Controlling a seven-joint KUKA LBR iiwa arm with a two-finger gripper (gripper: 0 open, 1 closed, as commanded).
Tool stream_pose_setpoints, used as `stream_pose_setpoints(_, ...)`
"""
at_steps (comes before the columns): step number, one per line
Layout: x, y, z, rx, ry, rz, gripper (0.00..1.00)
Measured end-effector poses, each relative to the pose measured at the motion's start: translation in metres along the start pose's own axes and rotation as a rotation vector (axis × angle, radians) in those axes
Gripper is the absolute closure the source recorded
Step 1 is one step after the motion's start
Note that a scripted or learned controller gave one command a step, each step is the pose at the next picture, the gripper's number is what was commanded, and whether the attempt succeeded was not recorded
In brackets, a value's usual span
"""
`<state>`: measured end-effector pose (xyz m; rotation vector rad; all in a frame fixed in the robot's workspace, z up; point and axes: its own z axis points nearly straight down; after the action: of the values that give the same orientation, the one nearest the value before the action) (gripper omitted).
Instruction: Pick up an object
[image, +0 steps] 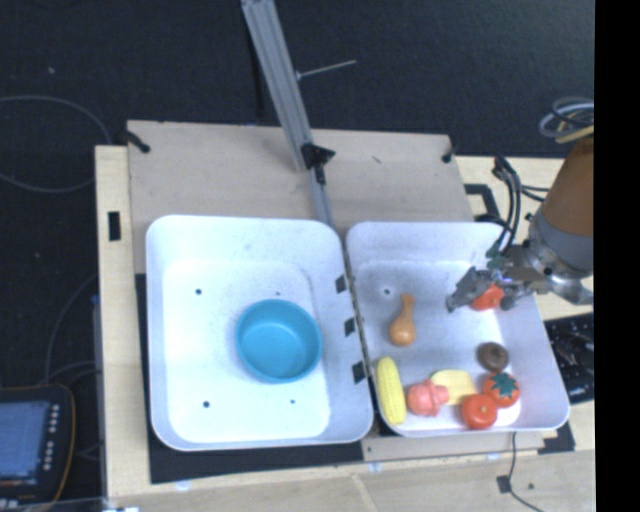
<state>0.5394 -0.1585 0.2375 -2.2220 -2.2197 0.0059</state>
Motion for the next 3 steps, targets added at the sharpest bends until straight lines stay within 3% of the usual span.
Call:
stream_pose_setpoints(2,-0.014,-0.002,0.115,0.001,0.0,0.0,0.0)
stream_pose_setpoints(3,-0.014,0.001,0.098,-0.01,0.002,0.005,1.0)
